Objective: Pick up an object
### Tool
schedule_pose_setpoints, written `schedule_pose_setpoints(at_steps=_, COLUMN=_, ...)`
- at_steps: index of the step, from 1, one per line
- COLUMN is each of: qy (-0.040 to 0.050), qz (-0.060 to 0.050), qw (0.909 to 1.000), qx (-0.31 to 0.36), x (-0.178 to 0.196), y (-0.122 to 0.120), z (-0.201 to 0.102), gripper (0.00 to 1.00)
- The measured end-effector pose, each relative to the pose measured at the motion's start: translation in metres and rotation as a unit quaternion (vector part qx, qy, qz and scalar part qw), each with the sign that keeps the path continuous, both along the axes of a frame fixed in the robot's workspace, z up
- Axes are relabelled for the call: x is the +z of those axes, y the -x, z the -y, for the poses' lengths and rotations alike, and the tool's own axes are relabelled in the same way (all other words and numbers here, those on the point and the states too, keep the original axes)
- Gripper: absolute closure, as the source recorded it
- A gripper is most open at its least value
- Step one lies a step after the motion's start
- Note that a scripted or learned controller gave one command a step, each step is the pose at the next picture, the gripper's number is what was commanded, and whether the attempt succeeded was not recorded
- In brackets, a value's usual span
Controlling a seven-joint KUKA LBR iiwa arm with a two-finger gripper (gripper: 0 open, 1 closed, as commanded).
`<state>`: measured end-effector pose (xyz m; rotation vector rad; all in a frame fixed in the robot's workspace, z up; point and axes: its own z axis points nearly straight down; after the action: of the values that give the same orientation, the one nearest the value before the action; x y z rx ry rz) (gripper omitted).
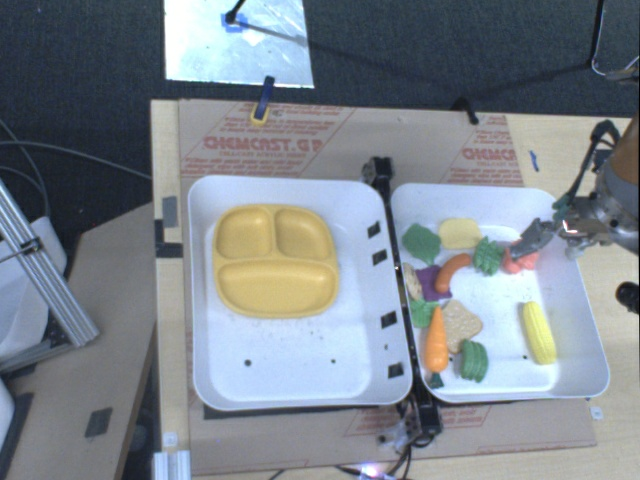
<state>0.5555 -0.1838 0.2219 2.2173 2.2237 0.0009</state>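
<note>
The right bin (580, 298) holds several toy foods. Among them are a yellow corn cob (539, 332), an orange carrot (436, 341), a tan cracker (462, 322), an orange sausage (453, 268), a purple piece (434, 283), a pale yellow piece (459, 232) and green pieces (421, 242) (487, 256) (473, 360). A red piece (519, 261) lies near the bin's right wall. My gripper (529, 242) reaches in from the right and hangs right over that red piece, partly hiding it. Whether it touches the piece is unclear.
The left bin (300, 358) carries a yellow divided plate (275, 260). A black hinge strip (392, 278) runs between the bins. Cardboard (330, 138) lies under both bins. A metal frame (40, 278) stands at the far left.
</note>
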Motion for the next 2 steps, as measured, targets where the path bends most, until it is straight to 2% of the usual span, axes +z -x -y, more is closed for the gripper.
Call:
schedule_pose_setpoints(at_steps=1, qy=-0.0014, qz=0.000, qw=1.0000, qx=0.002, x=0.028, y=0.046, z=-0.044, gripper=0.00)
schedule_pose_setpoints(at_steps=2, qy=-0.0019, qz=-0.004, qw=1.0000, qx=0.000, x=-0.058, y=0.070, z=-0.073, gripper=0.00)
